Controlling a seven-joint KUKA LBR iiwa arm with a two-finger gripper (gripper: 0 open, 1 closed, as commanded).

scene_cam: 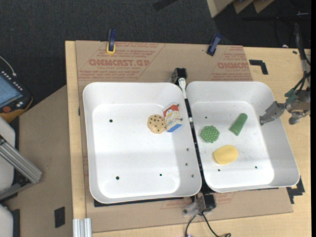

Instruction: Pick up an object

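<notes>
The claw (pixel 273 113) hangs at the right rim of the right bin (pixel 276 142), with little of the arm behind it showing; whether it is apart or together cannot be told, and nothing is seen in it.

Nearest the claw, just to its left, lies a green cylinder (pixel 238 124) on the bin floor, its long axis tilted, upper end leaning right toward the claw and lower end pointing down-left. Farther left of the claw sits a round green studded ball (pixel 210 134). Below-left of the claw, a yellow lemon-like piece (pixel 225 154) lies with its long axis roughly side to side.

Well to the claw's left, in the left bin (pixel 98 147), a small milk carton (pixel 172 117) lies touching a chocolate-chip cookie (pixel 156 124). Both bins rest on the cardboard-covered worktop (pixel 148 58).
</notes>
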